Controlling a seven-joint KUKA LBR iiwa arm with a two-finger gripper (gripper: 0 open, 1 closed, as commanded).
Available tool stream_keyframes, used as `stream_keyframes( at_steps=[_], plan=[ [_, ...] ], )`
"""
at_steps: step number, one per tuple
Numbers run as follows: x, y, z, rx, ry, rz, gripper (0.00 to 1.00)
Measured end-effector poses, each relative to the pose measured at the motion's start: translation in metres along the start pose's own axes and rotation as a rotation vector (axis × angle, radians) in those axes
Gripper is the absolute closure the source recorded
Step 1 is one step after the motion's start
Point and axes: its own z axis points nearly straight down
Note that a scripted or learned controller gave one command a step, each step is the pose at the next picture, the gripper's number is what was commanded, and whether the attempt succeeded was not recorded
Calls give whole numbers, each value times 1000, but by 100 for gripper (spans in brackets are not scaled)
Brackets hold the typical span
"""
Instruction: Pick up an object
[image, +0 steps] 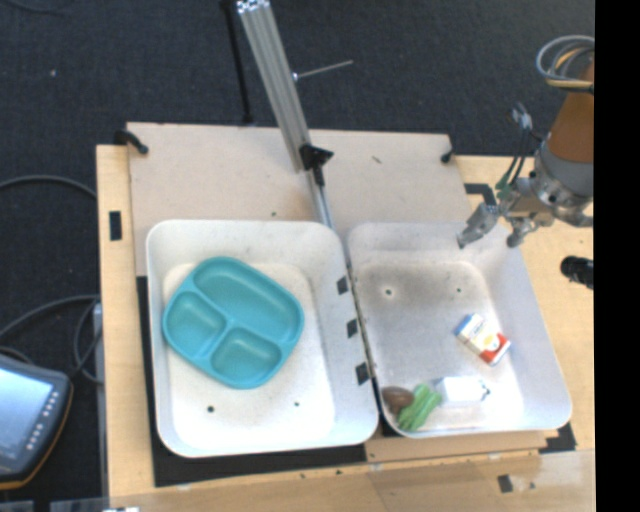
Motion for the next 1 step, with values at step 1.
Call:
stream_keyframes(
  at_steps=[1],
  plan=[
    [-1,1,-12,-2,-3,-5,100]
  ],
)
